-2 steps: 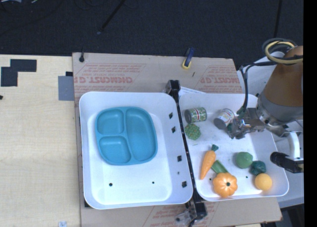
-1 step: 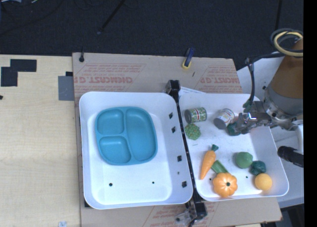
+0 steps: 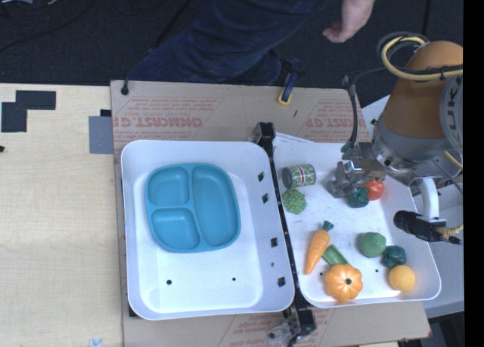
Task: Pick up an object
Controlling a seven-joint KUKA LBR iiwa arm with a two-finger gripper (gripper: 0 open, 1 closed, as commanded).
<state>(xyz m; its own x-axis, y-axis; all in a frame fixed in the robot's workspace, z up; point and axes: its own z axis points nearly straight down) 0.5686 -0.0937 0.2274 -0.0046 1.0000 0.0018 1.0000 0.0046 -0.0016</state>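
Note:
My gripper (image 3: 346, 181) hangs low in the right bin (image 3: 423, 289), near its upper middle. Right beside its fingers lie a small dark green object (image 3: 358, 198) and a red object (image 3: 374, 187). A small can with a green label (image 3: 300, 176) lies to the gripper's left, with a green broccoli piece (image 3: 293, 201) below it. Lower in the bin are a carrot (image 3: 317, 248), an orange pumpkin (image 3: 343, 281), a green round fruit (image 3: 370, 244), a dark green piece (image 3: 392, 255) and a yellow lemon (image 3: 401, 277).
The left bin (image 3: 144, 292) holds a blue divided plate (image 3: 192, 206). A black divider with clips (image 3: 274, 209) runs between the bins. A person's hand (image 3: 355, 1) is at the top behind the bench. The arm's grey body (image 3: 416, 122) overhangs the right bin's upper right.

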